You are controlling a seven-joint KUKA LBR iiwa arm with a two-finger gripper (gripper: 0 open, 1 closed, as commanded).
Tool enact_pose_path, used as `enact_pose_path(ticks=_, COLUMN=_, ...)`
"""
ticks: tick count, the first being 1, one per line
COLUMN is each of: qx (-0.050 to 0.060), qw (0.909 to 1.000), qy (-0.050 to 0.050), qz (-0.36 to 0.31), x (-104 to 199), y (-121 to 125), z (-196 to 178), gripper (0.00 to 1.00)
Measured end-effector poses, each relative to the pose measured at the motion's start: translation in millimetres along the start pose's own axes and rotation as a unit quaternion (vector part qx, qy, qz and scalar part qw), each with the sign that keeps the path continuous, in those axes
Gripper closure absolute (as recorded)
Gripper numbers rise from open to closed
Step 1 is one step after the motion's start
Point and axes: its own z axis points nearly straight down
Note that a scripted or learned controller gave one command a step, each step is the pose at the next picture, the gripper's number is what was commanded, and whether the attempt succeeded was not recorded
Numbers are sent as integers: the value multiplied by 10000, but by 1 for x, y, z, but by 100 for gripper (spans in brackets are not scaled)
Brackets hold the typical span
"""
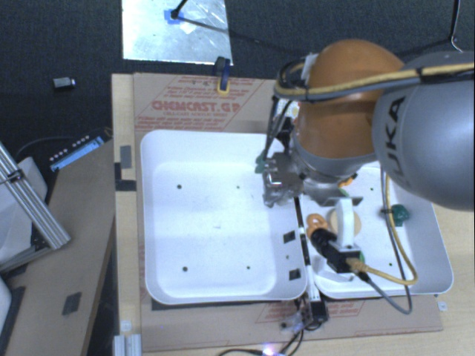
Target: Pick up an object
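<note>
Green object (400,214) in right bin (434,232); board (194,104) reads roughly "CHEMCAST GP".

Arm reached in from the right, wrist bent downward

The grey arm (427,136) is seen entering from the right, with its orange band (349,99) above the wrist; the gripper (276,188) is pointed down and to the left, low at the near left of the wrist, and yellow and black cables are draped along the arm and wrist
</note>
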Motion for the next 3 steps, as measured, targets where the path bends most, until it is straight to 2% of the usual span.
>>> enact_pose_path(ticks=1, qx=-100, qw=9999, qy=29, qz=-11, x=35, y=-13, z=-123, gripper=100)
enact_pose_path(ticks=2, qx=-66, qw=10000, qy=0, qz=33, x=35, y=33, z=-143, gripper=100)
enact_pose_path(ticks=3, qx=-11, qw=10000, qy=-9, qz=44, x=-5, y=-15, z=-85, gripper=100)
